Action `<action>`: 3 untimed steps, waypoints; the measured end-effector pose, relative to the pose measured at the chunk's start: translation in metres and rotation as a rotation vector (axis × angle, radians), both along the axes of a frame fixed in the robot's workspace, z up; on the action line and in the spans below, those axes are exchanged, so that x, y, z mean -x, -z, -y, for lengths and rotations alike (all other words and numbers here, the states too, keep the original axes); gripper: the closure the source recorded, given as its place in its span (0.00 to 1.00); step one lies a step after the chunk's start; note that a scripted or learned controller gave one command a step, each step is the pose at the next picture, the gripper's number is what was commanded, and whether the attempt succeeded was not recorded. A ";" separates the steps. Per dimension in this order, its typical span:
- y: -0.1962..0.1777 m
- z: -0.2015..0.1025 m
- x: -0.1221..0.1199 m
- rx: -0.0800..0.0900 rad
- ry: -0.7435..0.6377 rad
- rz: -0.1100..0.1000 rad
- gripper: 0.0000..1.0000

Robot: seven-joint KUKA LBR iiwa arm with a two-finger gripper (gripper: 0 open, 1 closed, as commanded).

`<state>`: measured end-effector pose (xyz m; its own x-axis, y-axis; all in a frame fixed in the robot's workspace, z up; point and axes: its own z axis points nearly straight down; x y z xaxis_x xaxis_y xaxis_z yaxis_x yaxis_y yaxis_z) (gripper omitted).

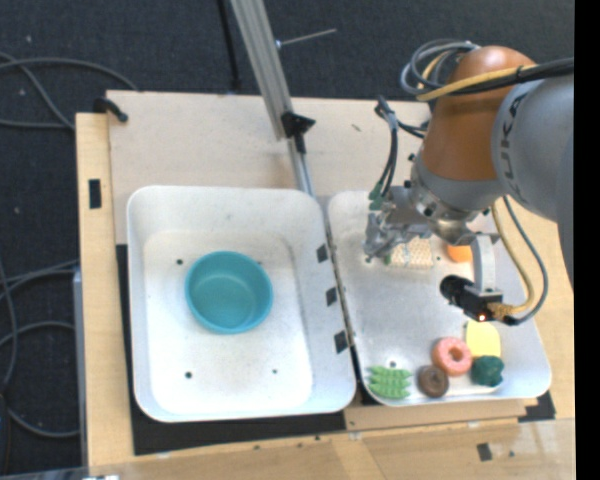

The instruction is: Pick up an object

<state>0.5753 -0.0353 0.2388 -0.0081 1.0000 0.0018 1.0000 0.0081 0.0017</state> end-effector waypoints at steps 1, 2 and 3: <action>-0.002 -0.052 -0.014 0.000 0.000 0.000 1.00; -0.012 -0.108 -0.015 -0.001 -0.001 -0.001 1.00; -0.012 -0.104 -0.015 0.002 0.004 -0.002 0.00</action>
